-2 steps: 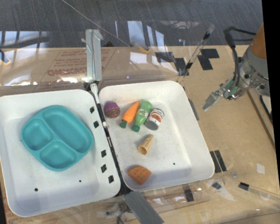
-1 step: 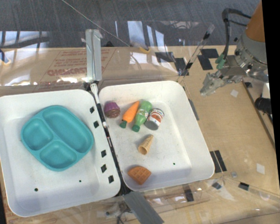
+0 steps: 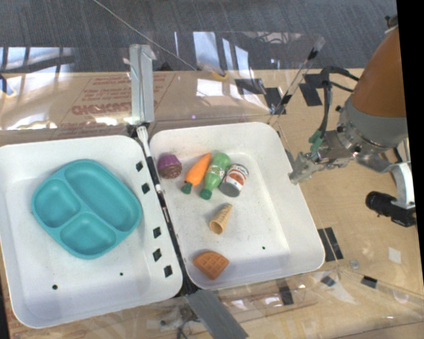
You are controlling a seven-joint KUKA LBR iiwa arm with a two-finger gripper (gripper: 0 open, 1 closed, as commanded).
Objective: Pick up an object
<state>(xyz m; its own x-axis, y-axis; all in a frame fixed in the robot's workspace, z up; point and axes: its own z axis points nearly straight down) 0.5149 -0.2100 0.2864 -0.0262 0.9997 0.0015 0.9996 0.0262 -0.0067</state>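
Six small items in right bin, can nearest, left of end effector parked outside rim; finger state unclear, nothing visibly gripped

— How many bins are counted on the bench?
— Two white bins are counted: the left bin and the right bin.
— What is counted in the left one?
— One teal divided plate.
— And in the right?
— Six things are counted, one of each: a purple ball, a carrot, a green bottle, a can, an ice-cream cone, a waffle.
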